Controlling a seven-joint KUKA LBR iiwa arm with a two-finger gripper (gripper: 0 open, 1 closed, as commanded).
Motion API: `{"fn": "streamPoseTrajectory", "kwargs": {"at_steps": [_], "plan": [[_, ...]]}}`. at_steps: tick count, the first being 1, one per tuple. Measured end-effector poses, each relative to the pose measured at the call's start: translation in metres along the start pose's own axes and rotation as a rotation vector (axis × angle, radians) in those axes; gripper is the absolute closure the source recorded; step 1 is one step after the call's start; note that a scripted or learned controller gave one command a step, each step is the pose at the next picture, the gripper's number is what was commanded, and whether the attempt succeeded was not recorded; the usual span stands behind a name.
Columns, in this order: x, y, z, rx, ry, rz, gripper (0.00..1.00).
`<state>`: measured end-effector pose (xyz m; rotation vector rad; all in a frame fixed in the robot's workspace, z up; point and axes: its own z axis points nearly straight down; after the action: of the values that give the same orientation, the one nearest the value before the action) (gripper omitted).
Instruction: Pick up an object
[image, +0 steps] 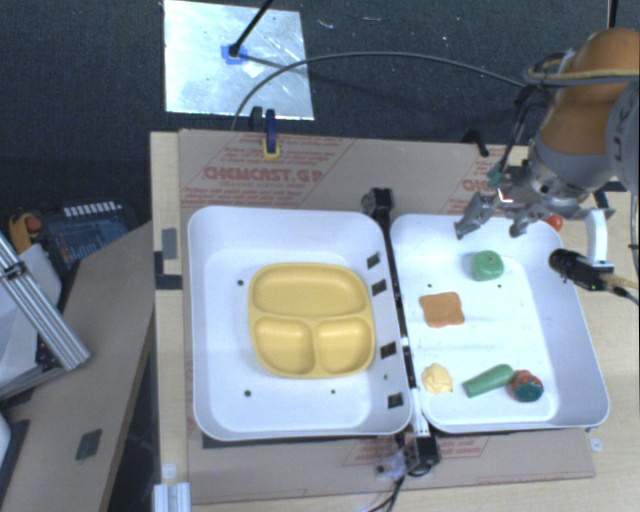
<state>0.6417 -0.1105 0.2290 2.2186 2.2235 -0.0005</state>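
My gripper (493, 222) hangs open over the far part of the right bin (570, 330), its two dark fingers spread with nothing between them. Just below it lies a round green piece (487, 265). Farther toward the front sit an orange-brown flat piece (441, 309), a pale yellow lump (436, 378), a green cylinder (486, 380) and a small red, blue and green ball (527, 386).
The left bin (215, 330) holds a yellow divided tray (308, 318). A black divider bar (388, 290) runs between the bins. A black fitting (572, 266) sticks in at the right bin's right rim. Cables arc above the bench.
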Motion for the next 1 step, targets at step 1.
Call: {"fn": "streamPoseTrajectory", "kwargs": {"at_steps": [1], "plan": [[0.0004, -0.0004, 0.0625, 0.002, 0.001, 0.001, 0.00]]}}
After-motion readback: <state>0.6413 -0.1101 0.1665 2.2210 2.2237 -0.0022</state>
